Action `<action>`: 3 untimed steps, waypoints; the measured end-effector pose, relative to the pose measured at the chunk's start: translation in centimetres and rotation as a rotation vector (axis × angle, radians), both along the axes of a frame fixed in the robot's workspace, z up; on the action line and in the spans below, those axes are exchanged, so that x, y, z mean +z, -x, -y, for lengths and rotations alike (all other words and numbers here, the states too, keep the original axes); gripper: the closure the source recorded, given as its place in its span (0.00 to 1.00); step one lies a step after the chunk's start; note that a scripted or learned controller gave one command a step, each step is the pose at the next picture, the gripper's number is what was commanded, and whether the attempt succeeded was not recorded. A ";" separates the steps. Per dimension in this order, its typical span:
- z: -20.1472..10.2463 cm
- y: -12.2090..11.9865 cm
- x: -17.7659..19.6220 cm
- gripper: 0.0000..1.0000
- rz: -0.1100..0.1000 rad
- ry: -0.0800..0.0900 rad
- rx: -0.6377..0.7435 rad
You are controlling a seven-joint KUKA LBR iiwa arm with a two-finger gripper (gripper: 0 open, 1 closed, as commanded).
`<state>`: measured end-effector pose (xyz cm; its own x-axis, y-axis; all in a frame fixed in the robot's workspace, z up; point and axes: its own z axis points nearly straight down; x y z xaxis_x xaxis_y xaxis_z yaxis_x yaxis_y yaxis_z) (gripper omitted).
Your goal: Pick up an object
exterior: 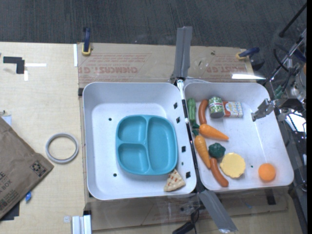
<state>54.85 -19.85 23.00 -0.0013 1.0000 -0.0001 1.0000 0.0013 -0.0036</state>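
The right bin (273,145) holds several toy foods: a green can (216,107), a small carton (233,109), a green vegetable (191,110), a red sausage (203,110), two carrots (213,132) (202,150), a dark green piece (217,151), a yellow disc (233,165), a second sausage (219,172) and an orange (266,172). My gripper (262,111) hangs at the bin's right wall, to the right of the carton, above bare floor and holding nothing that I can see. The left bin (97,130) carries a blue divided plate (146,145) and a pizza slice (174,182).
A ring of tape (62,147) and a brown cardboard box (17,172) lie on the bench left of the bins. Blue clamps (87,40) (248,53) hold the cardboard sheet behind the bins. Cables and arm hardware crowd the right edge.
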 end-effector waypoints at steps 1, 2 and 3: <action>-7.2 -1.8 -9.0 0.00 -0.001 -0.001 0.068; -9.1 -0.2 -14.0 0.00 0.000 -0.002 0.274; -12.5 0.0 -4.0 0.00 0.002 -0.001 0.347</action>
<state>54.86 -7.31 19.04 -0.3417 0.9398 0.0001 0.9398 0.3417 -0.0014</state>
